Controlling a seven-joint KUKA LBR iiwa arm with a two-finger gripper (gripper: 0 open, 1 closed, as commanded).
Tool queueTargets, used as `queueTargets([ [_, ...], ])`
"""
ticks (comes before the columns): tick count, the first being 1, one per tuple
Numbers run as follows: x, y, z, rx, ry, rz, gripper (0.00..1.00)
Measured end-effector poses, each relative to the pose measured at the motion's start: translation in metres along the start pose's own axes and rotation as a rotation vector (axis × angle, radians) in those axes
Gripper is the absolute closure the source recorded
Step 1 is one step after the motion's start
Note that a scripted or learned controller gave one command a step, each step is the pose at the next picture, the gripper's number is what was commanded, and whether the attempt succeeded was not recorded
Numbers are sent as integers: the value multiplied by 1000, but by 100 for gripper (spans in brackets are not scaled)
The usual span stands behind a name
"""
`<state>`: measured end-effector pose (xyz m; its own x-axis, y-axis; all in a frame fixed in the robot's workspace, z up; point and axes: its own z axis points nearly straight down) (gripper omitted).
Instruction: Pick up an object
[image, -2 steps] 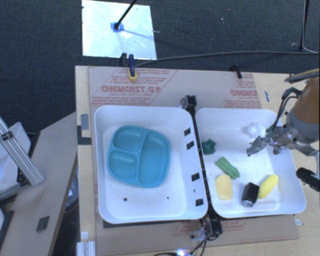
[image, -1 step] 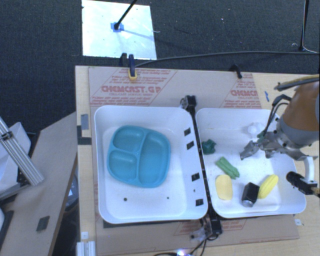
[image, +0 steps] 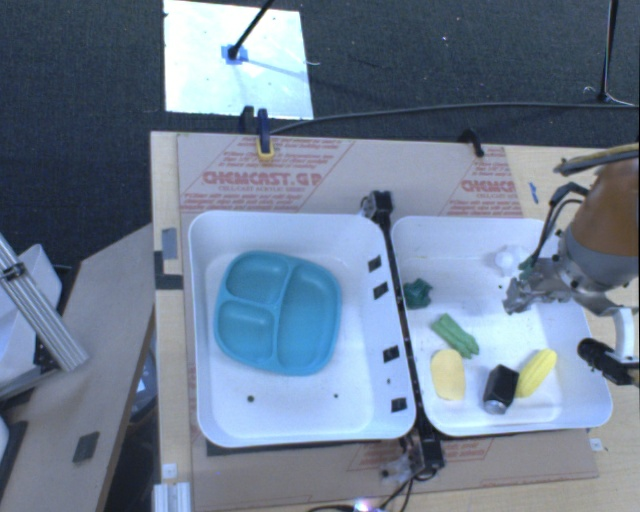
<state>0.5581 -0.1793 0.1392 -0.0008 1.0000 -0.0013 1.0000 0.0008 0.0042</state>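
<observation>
The right bin (image: 470, 235) holds a dark green piece (image: 417, 293), a light green pod-like piece (image: 455, 335), a pale yellow piece (image: 448, 375), a black and grey cylinder (image: 499, 389), a yellow banana-like piece (image: 537, 371) and a small white ball (image: 505, 259). My gripper (image: 522, 295) hangs over the right part of this bin, right of the dark green piece and above the banana-like piece. Nothing shows between its fingers.
The left bin (image: 215, 240) holds a blue divided plate (image: 277, 311). A black divider with clips (image: 392, 320) runs between the two bins. The arm's wrist with an orange band (image: 608, 225) comes in from the right edge.
</observation>
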Motion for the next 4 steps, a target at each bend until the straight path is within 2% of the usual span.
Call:
queueTargets([
  [1, 2, 0, -64, -4, -1, -3, 100],
  [3, -6, -1, -153, -2, -1, -5, 100],
  [4, 38, 19, -137, 2, 2, -9, 100],
])
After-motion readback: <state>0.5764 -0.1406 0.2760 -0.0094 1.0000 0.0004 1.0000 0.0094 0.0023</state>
